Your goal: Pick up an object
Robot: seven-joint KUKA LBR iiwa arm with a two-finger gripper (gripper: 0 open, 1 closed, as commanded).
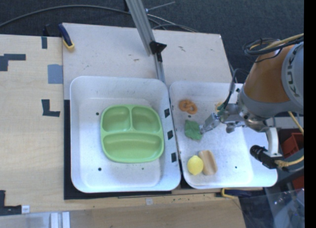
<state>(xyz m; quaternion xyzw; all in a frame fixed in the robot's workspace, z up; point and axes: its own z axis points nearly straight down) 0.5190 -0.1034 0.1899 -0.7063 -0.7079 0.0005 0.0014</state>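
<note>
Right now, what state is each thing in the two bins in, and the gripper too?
Green divided tray: flat and upright in the left bin, compartments bare.
Pretzel: loose in the right bin, untouched.
Green leafy piece: lying just off the gripper, not visibly gripped.
Lemon: resting against the hot dog bun.
Hot dog bun: lying flat, untouched.
Gripper: low over the right bin, no visible grasp.

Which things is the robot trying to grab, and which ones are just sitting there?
For the job, all in the right white bin:
- the gripper, right beside the crumpled green leafy toy
- the small brown pretzel toy
- the yellow lemon toy
- the tan hot dog bun toy

Just sitting there:
- the light green divided plastic plate in the left white bin
- the blue and yellow clamp on the bench
</note>
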